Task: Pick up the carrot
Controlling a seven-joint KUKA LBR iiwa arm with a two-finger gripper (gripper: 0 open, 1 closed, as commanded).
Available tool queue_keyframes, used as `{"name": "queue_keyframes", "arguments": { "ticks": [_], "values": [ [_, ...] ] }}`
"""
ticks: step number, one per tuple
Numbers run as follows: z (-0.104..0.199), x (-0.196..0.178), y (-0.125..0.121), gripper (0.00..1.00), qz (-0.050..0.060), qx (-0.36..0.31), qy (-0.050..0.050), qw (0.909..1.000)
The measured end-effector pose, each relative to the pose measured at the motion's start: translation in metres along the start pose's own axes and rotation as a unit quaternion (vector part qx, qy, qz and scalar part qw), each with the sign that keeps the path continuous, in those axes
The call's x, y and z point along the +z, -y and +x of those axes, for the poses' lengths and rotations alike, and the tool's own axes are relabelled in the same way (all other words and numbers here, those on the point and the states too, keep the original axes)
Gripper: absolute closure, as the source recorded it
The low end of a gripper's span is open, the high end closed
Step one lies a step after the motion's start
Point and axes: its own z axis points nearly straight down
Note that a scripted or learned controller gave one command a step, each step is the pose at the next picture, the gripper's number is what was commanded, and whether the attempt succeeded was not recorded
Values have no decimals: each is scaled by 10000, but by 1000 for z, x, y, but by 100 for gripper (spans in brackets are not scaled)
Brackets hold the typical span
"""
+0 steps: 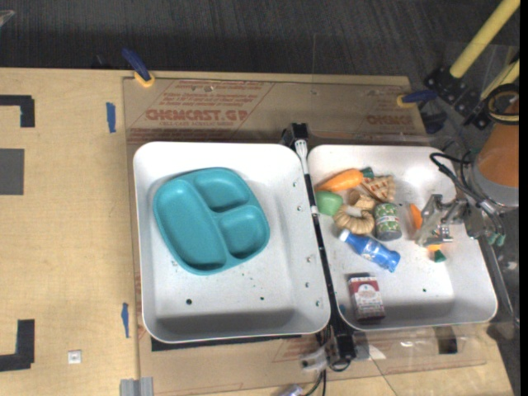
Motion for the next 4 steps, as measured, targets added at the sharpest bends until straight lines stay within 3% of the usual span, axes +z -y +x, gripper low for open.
{"name": "queue_keyframes", "arguments": {
  "ticks": [1,2,3,4],
  "values": [
    [0,1,0,0,-2,-1,-8,10000],
    [9,13,-24,0,-1,300,-71,9995],
    [4,0,-25,100,6,290,-4,9996],
    [4,0,-25,0,4,290,-13,9996]
  ]
}}
